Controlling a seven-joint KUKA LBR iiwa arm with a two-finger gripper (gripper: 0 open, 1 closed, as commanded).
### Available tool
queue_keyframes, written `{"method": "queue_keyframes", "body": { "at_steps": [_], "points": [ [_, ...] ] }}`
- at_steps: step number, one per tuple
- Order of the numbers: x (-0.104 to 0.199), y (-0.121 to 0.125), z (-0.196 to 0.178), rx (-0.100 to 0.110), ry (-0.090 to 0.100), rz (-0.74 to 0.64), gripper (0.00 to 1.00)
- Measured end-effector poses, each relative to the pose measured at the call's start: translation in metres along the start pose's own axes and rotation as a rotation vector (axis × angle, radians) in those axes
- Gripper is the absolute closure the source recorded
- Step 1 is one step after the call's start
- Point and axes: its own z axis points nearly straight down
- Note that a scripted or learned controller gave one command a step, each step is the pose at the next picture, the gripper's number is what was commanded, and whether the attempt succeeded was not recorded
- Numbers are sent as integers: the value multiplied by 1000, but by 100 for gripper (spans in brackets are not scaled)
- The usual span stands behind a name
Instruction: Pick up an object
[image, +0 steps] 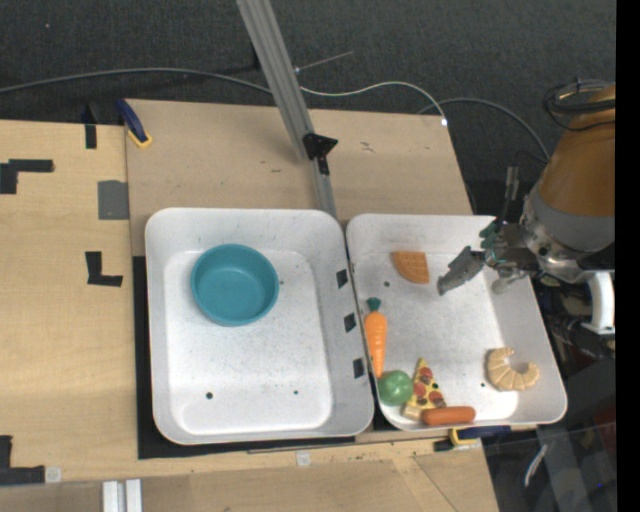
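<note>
My gripper (474, 280) hangs over the upper right part of the right bin (455, 330), open, with nothing between its fingers. An orange bread slice (410, 266) lies just left of it. Lower in the same bin lie a carrot (375, 340), a green ball (394, 386), a pizza slice (425, 385) and a red sausage (447, 415). A croissant (512, 370) rests near the bin's right wall, below the gripper.
The left bin (250, 400) holds a teal bowl (234, 284) in its upper left part. A grey metal post (290, 90) slants up from the bins' shared back edge. Cables run across the dark floor behind the bench.
</note>
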Motion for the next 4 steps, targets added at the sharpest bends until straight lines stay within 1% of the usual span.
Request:
{"method": "queue_keyframes", "body": {
  "at_steps": [1,3,4],
  "points": [
    [0,0,0,0,0,0,0],
    [4,1,87,6,1,1,0],
    [12,0,150,7,1,1,0]
  ]
}}
